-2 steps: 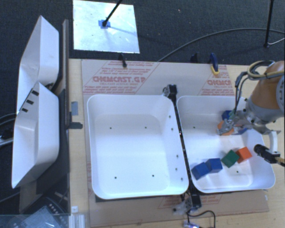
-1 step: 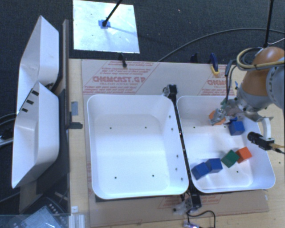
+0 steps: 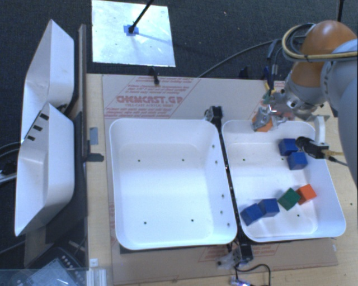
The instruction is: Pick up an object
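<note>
The gripper [image 3: 267,114] hangs over the far edge of the right bin [image 3: 324,226], fingers clenched on an orange block [image 3: 261,123]. The left bin [image 3: 120,184] sits on a pale wooden bench [image 3: 168,92] over dark carpet [image 3: 45,17]

Bright, even light is falling from overhead, and the two white bins [image 3: 168,184] are glowing almost to the point of washing out, their inner walls losing detail. A metal plate [image 3: 133,32] at the top is catching a hazy glare. Shadows are staying soft and short, pooling thinly under the bin rims and beside the coloured blocks [image 3: 279,201]. The dark floor is swallowing detail. The whole view is looking slightly soft and grainy, with the arm [image 3: 324,56] at the right a little blurred.
</note>
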`<state>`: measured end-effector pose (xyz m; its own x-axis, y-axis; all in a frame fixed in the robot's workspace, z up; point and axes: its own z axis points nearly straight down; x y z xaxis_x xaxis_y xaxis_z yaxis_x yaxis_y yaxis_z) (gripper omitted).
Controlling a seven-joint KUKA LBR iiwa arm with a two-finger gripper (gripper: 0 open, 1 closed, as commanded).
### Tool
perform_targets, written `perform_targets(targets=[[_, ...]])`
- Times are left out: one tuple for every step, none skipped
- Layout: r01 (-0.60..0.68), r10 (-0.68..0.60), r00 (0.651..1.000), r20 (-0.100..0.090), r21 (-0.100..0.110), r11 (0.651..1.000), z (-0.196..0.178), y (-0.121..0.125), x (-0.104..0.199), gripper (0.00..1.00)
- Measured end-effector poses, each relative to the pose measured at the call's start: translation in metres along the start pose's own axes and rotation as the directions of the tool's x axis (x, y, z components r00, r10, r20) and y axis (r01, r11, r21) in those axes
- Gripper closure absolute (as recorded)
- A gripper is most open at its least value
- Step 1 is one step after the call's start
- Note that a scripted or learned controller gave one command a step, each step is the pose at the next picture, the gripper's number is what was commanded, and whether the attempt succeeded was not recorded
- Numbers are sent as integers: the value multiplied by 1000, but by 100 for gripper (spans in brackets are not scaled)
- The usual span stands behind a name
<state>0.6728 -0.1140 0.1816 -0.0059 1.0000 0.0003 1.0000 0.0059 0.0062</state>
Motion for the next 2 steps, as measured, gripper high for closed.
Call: perform_targets(targets=[[0,0,1000,-1,5,1000,-6,-32,65,100],[0,0,1000,-1,5,1000,-5,-17,127,100]])
